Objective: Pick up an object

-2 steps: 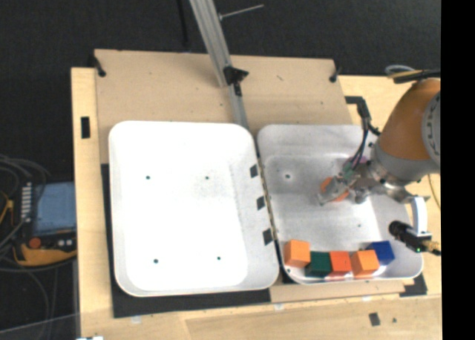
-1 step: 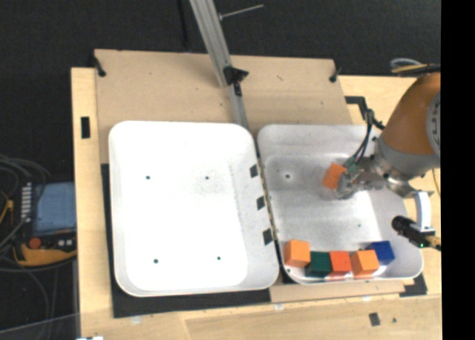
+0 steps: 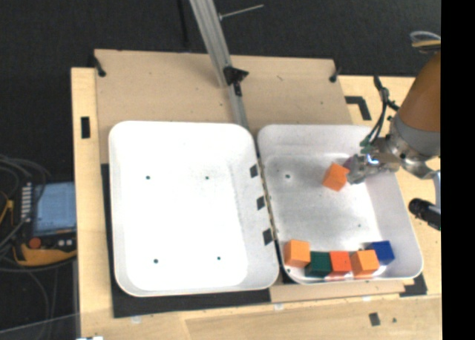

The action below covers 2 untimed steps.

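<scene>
Right-hand bin (image 3: pixel 297 142): gripper (image 3: pixel 356 173) sits over its upper right quarter, entering from 3 o'clock. An orange block (image 3: pixel 335 177) lies tilted, corner-on, touching the gripper tip on its 9 o'clock side. Whether the fingers are released or clenched on that block: cannot tell, the tip is small, dark and blurred against the block's edge. Whether the block is lifted or resting on the bin floor is equally unclear.

Neighbours: a row of five blocks packed along the bin's 6 o'clock wall, well apart from the gripper. Left to right: orange cube (image 3: pixel 297 252), green cube (image 3: pixel 320 263), a second orange cube (image 3: pixel 340 261), a third orange cube (image 3: pixel 364 261), blue cube (image 3: pixel 381 251). They touch or nearly touch one another. Nothing stands between them and the gripper; the floor around the tilted block is bare.

Left-hand bin (image 3: pixel 126 182) lies at 9 o'clock of the right one, the rims meeting along small dark clips.

Cut off: the arm (image 3: pixel 423 105) runs out at the right edge, only its orange band and grey wrist visible, with cables looping beside it. A slanted metal rail (image 3: pixel 211 27) crosses the bench's far edge.

Materials: bins are smooth white plastic, shallow, round-cornered. Right bin floor looks scuffed grey. Bench (image 3: pixel 171 79) is pale board. Blocks are matte, hard-edged.
</scene>
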Each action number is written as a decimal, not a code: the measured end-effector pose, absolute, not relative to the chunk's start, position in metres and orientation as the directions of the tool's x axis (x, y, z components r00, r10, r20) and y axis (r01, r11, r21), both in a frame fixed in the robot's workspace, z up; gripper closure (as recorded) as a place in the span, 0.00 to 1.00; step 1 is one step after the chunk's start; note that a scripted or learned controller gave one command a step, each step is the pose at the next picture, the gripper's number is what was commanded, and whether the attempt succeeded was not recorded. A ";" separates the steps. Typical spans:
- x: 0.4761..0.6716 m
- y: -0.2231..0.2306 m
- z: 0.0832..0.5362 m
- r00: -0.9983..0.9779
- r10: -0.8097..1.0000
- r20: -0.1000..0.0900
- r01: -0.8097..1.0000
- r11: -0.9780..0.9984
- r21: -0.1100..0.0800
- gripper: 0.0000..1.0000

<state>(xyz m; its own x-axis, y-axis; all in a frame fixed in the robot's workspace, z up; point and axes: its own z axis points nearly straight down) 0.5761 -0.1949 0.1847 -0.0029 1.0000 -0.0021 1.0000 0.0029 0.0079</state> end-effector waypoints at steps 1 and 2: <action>0.577 -0.196 0.212 -0.004 1.000 -0.001 1.000 0.004 0.005 1.00; 0.565 -0.137 0.211 -0.006 1.000 0.000 1.000 0.006 0.001 1.00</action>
